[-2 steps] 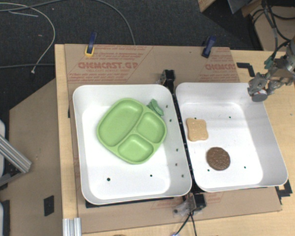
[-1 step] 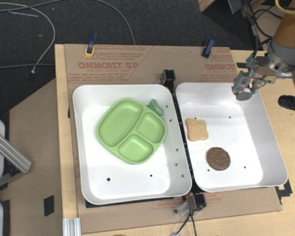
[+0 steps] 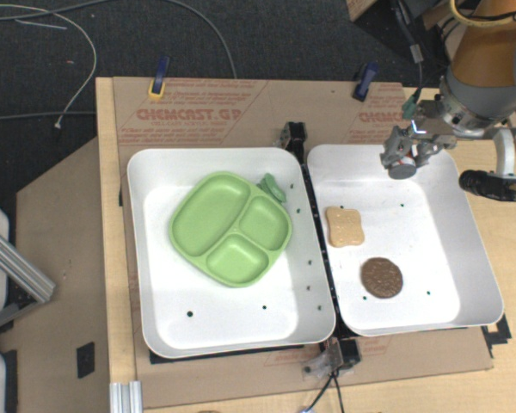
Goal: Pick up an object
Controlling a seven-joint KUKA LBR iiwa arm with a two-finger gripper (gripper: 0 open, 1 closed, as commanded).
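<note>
Nearest the camera: a round brown cookie-like disc lying flat near the front of the right bin, with a tan toast-shaped slice just behind it, close to the bin's left wall. Both are apart from each other and free of the arm. The left bin bears a green divided plate, and a small green item touches the plate's far right edge; too small to name.

The gripper hangs over the far part of the right bin, well apart from both food pieces. Nothing visible between its fingers, so it reads as empty. How far the fingers are spread can't be told from this angle; the tip is a grey blur against the bin floor.

Risks, as a judgement:
- Both right-bin pieces are thin and flat, so the fingers may scrape the floor and close on nothing, or slide over the top.
- The toast slice sits near the bin's left wall, so a finger could hit that wall or the divider between the bins and push the slice away.
- If it descends where it hangs now, it meets bare bin floor, a wasted try.
- The cookie disc could skid toward the front rim if nudged from one side.

Arm pose: it reaches in from the right, orange band above the wrist, wrist bent downward so the gripper points at the bin, raised above the floor rather than touching it, as best as can be judged.
</note>
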